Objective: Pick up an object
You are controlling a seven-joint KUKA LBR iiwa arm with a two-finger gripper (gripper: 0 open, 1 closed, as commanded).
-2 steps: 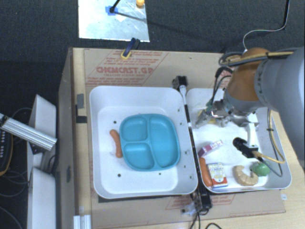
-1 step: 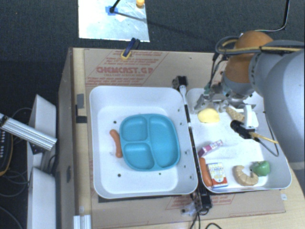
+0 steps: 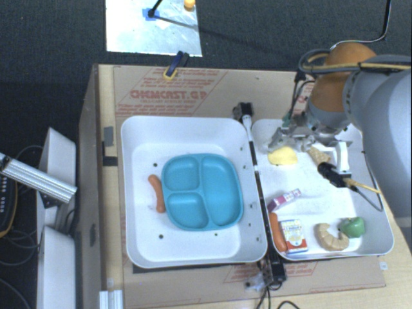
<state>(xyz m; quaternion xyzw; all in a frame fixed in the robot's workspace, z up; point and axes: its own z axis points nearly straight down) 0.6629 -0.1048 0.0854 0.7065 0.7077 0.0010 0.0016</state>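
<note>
Down front in the right bin (image 3: 322, 201), a carton (image 3: 293, 233) lies flat with an orange stick (image 3: 275, 229) tight against its left side, the pair packed along the dividing wall. Beside them a croissant (image 3: 331, 237) touches a pepper (image 3: 353, 226) in the corner. Awkward picks, I'd say, being so crowded. A little further in, a tube (image 3: 284, 199) lies alone on bare floor.

Over in the left bin (image 3: 138, 172), a blue plate (image 3: 201, 191) takes the middle, a sausage (image 3: 156, 193) just beside its left rim. Nobody's bothering with that side.

Now the action: the arm (image 3: 380, 102) reaches in from the right and the gripper (image 3: 286, 140) hangs at the far end of the right bin, right over a yellow lump (image 3: 282, 156). That looks like the chosen object. It sits on the bin floor, not lifted, with a beige piece (image 3: 318, 154) near it on the right. Wide or narrow? I cannot tell from here; the claw's metalwork hides that. Nothing shows gripped.

Beyond the bins, cardboard (image 3: 167, 95) lines the bench, and a foil sheet (image 3: 151, 18) with a small ball (image 3: 188, 3) lies on the floor.
</note>
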